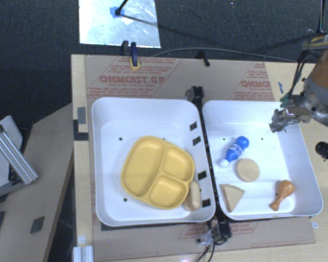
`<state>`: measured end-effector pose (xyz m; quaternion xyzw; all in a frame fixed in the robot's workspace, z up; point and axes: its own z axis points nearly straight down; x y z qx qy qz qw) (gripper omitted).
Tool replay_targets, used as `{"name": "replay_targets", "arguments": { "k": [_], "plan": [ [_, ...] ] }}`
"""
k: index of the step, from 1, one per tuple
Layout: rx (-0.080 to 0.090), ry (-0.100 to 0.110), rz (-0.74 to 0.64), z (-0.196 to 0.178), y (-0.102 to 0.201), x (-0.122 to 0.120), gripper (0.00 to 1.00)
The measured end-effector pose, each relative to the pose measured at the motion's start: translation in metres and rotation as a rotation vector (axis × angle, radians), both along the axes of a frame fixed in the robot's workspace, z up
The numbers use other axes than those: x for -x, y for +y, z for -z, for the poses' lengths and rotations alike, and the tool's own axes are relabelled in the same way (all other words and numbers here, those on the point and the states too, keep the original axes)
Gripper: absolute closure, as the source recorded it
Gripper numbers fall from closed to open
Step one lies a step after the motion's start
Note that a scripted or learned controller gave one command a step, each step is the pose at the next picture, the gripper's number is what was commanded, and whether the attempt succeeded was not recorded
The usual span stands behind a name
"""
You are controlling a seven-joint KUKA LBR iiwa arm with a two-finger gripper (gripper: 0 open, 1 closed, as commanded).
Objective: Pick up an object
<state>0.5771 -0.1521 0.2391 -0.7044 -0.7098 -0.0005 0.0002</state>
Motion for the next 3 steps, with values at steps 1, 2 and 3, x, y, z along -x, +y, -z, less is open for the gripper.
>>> {"name": "replay_targets", "arguments": {
  "k": [1, 2, 3],
  "plan": [
    [-0.001, -0.001, -0.001, -0.009, 0.053, 0.011, 1.0],
    [-0.001, 0.001, -0.001, 0.003, 0.1, 0.025, 1.0],
    [-0.001, 0.0, -0.001, 0.011, 0.145, 0.036, 1.0]
  ]
}}
